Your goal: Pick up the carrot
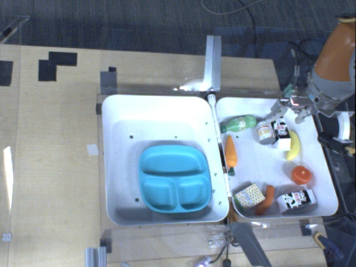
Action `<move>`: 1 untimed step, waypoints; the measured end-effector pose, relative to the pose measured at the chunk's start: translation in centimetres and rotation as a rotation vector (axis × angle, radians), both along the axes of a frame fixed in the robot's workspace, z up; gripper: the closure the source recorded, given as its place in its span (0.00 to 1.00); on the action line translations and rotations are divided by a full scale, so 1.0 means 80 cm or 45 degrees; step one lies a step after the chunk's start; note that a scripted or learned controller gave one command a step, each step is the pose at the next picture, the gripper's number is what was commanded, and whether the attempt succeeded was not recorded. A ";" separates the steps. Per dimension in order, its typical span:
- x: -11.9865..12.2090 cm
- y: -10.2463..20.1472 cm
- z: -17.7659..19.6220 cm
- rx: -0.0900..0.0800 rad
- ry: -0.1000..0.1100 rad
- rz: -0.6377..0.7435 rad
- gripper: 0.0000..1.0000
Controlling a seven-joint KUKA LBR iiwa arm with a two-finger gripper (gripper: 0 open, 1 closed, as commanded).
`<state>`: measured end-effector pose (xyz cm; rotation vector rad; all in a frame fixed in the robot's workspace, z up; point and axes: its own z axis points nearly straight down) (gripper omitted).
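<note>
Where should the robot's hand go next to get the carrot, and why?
Probably slide left and forward across the right bin until it hangs over the carrot. The hand is at the bin's back right, near the can and banana, while the carrot lies against the bin's left wall, untouched.

My arm (336, 54) comes in from the right, its orange band uppermost and the grey wrist (328, 90) below it. It slants down and to the left, ending in the jaws. The gripper (288, 109) sits at the lower-left end of the wrist, well left of the orange band. I see two thin fingers (276, 111) pointing down and apart, one to the left and one to the right, with nothing between them.
</note>
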<state>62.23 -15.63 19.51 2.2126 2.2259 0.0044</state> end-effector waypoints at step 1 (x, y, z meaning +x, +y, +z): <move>-0.038 0.113 -0.012 0.000 -0.001 0.194 0.00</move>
